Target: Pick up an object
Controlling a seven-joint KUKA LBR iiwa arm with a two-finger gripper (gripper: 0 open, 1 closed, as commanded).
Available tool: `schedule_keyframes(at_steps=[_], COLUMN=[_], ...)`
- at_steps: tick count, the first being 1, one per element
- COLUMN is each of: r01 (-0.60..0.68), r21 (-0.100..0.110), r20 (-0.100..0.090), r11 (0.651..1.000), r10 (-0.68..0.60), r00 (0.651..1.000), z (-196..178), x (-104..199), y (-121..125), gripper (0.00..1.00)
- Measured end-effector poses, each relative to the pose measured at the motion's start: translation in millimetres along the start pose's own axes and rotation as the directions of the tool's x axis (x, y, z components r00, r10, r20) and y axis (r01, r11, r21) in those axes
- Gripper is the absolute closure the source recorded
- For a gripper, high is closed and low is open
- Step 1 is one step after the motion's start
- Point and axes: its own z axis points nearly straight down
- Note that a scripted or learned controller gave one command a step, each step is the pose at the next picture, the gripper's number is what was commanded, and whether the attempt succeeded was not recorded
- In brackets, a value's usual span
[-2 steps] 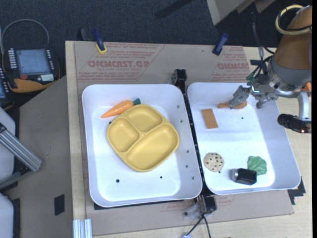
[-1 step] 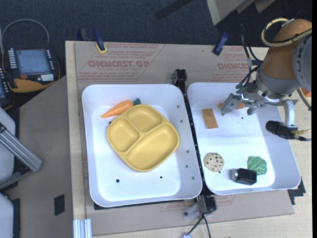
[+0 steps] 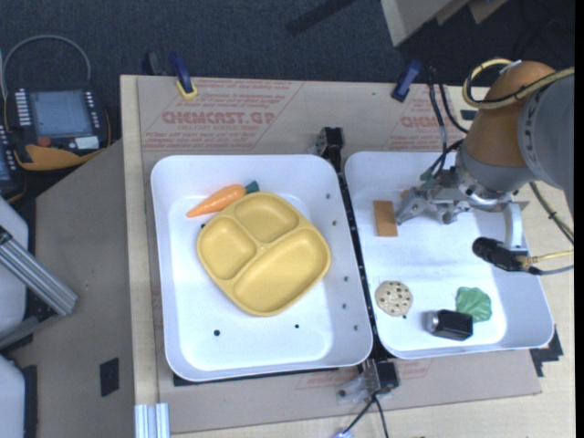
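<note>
Jaws (image 3: 412, 204) hovered over the right white bin (image 3: 520, 336) near its far edge, beside a small tan rectangular block (image 3: 385, 218); whether spread or pressed together, I could not tell. A speckled round cookie (image 3: 394, 297), green leafy piece (image 3: 474, 303) and black box (image 3: 450, 324) lay along the near edge.

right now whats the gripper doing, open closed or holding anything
Gripper: over the right bin, beside the small brown block; nothing is seen between its fingers, and whether it is open or closed cannot be told.
</note>
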Motion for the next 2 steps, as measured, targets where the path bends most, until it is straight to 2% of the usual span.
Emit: schedule_keyframes(at_steps=[1, 2], r01=[0.000, 0.001], r21=[-0.004, -0.009], r20=[0.001, 0.003], r11=[1.000, 1.000], r10=[0.000, -0.001], r00=[1.000, 1.000], z=[-11, -55], x=[0, 2], y=[1, 2], gripper=[1.00, 1.00])
